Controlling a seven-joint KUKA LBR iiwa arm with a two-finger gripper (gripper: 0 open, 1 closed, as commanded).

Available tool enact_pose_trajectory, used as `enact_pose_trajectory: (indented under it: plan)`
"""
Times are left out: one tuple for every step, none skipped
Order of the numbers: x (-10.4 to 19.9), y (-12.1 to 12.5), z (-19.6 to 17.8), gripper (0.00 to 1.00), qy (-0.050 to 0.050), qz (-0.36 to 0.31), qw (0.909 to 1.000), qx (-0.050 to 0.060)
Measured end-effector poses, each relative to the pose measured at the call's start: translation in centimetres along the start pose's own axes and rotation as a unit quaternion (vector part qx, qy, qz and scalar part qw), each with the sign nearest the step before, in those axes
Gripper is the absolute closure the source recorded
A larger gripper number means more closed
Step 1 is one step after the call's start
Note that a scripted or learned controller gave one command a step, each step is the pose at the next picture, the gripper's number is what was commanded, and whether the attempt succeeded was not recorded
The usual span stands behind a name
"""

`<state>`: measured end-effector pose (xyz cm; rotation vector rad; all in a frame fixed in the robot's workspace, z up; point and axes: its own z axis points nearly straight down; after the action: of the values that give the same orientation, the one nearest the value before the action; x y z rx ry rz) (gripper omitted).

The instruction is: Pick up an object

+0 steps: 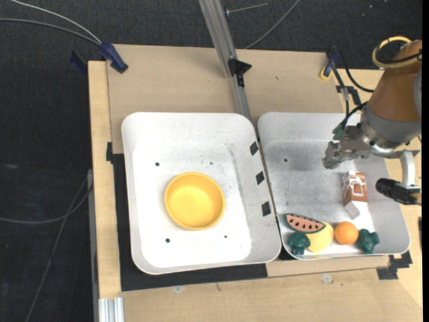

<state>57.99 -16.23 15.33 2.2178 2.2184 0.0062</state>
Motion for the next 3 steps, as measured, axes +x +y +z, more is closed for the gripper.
enact_pose_trajectory:
  plan:
    - [1.0, 0.6, -6.0, 1.0, 0.0, -0.001, 1.0, -0.001]
    - [1.6, 1.2, -10.8, 1.0, 0.0, -0.001, 1.0, -0.001]
    - [7.2, 0.0, -11.2, 1.0, 0.004, -0.003, 1.0, 0.007]
